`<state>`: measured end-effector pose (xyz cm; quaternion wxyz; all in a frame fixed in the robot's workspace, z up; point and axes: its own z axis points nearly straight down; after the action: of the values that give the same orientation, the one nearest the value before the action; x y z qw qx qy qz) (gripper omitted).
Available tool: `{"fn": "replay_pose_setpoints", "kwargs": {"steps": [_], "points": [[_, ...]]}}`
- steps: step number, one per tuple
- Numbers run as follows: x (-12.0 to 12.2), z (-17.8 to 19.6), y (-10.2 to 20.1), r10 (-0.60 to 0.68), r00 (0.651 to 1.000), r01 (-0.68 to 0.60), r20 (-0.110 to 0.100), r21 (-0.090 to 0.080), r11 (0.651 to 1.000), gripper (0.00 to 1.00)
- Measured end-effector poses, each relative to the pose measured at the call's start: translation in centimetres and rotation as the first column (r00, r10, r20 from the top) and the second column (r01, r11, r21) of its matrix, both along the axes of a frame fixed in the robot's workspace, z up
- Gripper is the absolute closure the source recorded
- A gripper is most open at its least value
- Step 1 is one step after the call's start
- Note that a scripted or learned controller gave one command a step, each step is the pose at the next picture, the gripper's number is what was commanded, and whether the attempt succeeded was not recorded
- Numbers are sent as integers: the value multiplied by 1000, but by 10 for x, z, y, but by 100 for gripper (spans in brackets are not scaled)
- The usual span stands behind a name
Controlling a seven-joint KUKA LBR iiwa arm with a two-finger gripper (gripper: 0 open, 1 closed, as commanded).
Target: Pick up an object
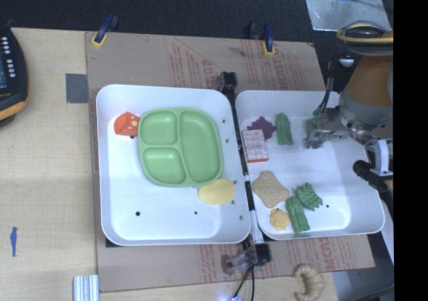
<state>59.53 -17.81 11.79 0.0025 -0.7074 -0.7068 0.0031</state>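
My gripper point(319, 134) hangs low over the right bin point(348, 223), near its upper right part, on the grey arm with the orange band point(366, 82). A small green bit point(313, 122) shows right beside it; I cannot tell whether it is held. Left of the gripper lie a green pickle-shaped piece point(283, 128), a purple cluster point(262, 125) and a red-and-white box point(254, 145). Lower in the bin lie a tan cracker point(270, 188), a yellow lump point(279, 219) and two green leafy pieces point(302, 205).
The left bin point(120, 226) holds a green divided plate point(180, 146), a red piece with a star point(126, 124) and a yellow piece point(217, 192). A tan curled object point(309, 281) lies on the bench below the bins. Clamps point(268, 37) sit along the board's far edge.
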Motion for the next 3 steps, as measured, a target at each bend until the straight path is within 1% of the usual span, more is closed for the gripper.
{"fn": "replay_pose_setpoints", "kwargs": {"steps": [1,2,3], "points": [[3,0,3,4,1000,-4,4,0,1000,0],[63,2,-30,7,1000,-7,12,-2,1000,0],[-13,-28,-10,4,1000,-4,-5,4,1000,0]]}}
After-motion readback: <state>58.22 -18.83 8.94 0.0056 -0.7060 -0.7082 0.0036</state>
